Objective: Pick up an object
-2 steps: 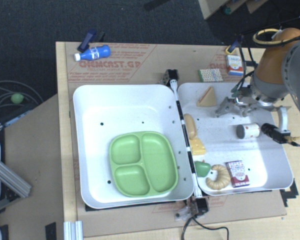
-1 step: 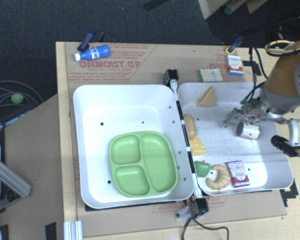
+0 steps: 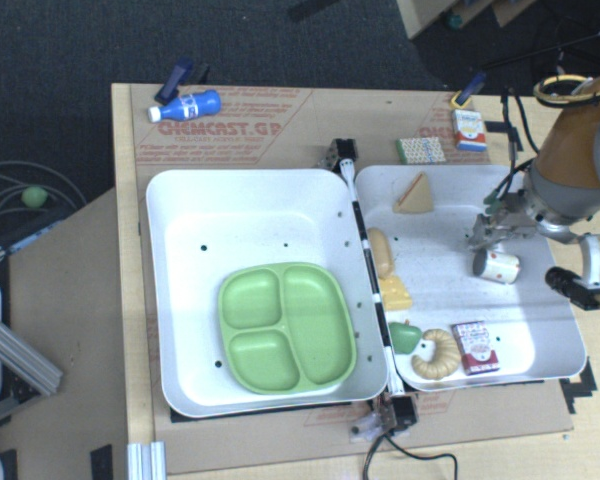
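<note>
Item: small white cup (image 3: 498, 266), in the right bin (image 3: 560, 353), toward its right edge and roughly midway between far and near walls. It lay on its side, long axis running left to right, one end toward the bin's centre; which end was the mouth could not be told.

End effector (image 3: 492, 236): positioned directly over the cup at the far side, at or just above it. Whether its fingers were apart or together could not be told, nor whether the cup sat between them. The arm (image 3: 572, 163) entered over the bin's right edge.

Right bin, other contents:
- tan wedge (image 3: 414, 194), far-left corner;
- tan oblong piece (image 3: 381, 251), along the left wall;
- yellow block (image 3: 394, 294), just beside the oblong piece on its near side;
- green item (image 3: 404, 337), near-left corner;
- beige ring-shaped item (image 3: 437, 354), touching or just beside the green item, against the near wall;
- small red-and-white packet (image 3: 475, 347), just right of the ring.
All lay well apart from the cup, with bare bin floor around it.

Left bin (image 3: 180, 218): one green divided plate (image 3: 285, 326) with three compartments, set toward the near-right corner.

Tabletop (image 3: 125, 268), far edge: blue-and-white bottle (image 3: 185, 106) on its side at the left; two small cartons (image 3: 422, 150) (image 3: 468, 129) beyond the right bin.
</note>
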Tool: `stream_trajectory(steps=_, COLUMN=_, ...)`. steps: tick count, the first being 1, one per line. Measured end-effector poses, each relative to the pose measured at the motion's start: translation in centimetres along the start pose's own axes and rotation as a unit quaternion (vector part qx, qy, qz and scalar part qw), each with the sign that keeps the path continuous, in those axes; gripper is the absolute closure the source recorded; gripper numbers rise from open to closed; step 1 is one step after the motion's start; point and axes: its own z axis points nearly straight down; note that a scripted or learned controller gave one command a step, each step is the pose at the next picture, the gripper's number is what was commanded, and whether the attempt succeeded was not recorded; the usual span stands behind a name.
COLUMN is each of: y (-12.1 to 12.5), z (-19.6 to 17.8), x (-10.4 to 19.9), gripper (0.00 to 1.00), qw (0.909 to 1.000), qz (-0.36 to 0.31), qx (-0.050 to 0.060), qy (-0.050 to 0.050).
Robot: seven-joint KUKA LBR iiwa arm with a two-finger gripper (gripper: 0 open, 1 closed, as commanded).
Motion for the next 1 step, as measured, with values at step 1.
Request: stream_trajectory(steps=1, y=-0.01, z=0.03, x=0.01, gripper=0.00, qw=1.0000, qz=0.000, qx=0.000, qy=0.000)
